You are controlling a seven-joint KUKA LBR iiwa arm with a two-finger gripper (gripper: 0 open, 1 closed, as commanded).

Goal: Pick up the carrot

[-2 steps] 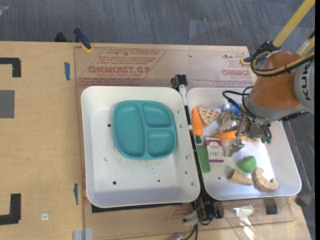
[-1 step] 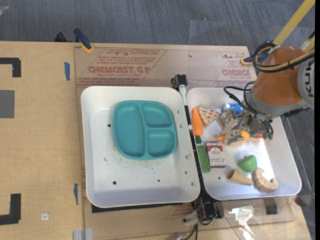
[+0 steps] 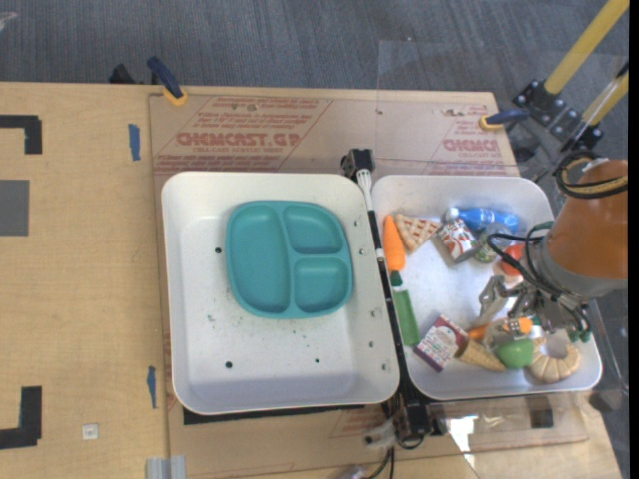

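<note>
The carrot (image 3: 393, 243) is orange with a long green top (image 3: 404, 309). It lies along the left wall of the right bin (image 3: 429, 387), pointing away from me. My gripper (image 3: 502, 305) hangs low over the right half of that bin, among a cluster of toys and about a hand's width right of the carrot. The arm's orange band (image 3: 596, 230) sits above it at the bin's right edge. Nothing of the carrot is covered.
A pizza slice (image 3: 417, 231), a small can (image 3: 457, 239) and a blue bottle (image 3: 485, 216) lie at the right bin's back. A red packet (image 3: 439, 342), a green apple (image 3: 516, 351) and a biscuit (image 3: 555, 365) crowd its front. A teal divided plate (image 3: 291, 257) rests in the left bin (image 3: 200, 367).
</note>
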